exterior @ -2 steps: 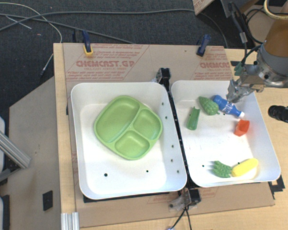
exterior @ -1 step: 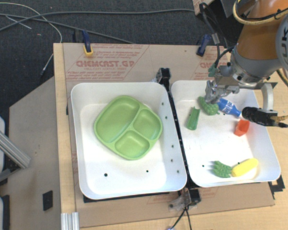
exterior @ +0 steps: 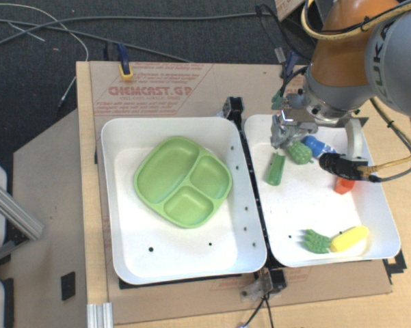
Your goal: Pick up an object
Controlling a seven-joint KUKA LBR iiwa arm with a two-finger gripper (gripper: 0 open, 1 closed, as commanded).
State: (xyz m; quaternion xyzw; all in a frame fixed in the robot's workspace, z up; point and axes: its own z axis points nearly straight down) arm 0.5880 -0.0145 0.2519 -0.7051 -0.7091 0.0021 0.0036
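The claw (exterior: 284, 132) is seen low over the upper left part of the right bin (exterior: 369, 248), hanging from the grey arm (exterior: 355, 53) that reaches in from the right. Whether it is open or closed cannot be told, since it is viewed from above and partly merged with the toys beneath it. Just below it a green stick-shaped toy (exterior: 274, 169) is lying on the bin floor; its long axis is set nearly up and down in the view, with the upper end leaning slightly right toward the claw and the lower end pointing toward the near edge. Beside the claw, to its right, a green knobbly toy (exterior: 300, 152) is found, with a blue piece (exterior: 316, 145) touching it. A small orange block (exterior: 343, 184) is placed further right. Near the front of the bin a yellow toy (exterior: 349, 238) is laid beside a green leafy one (exterior: 316, 240). In the left bin (exterior: 123, 251) a green divided plate (exterior: 182, 181) is resting.
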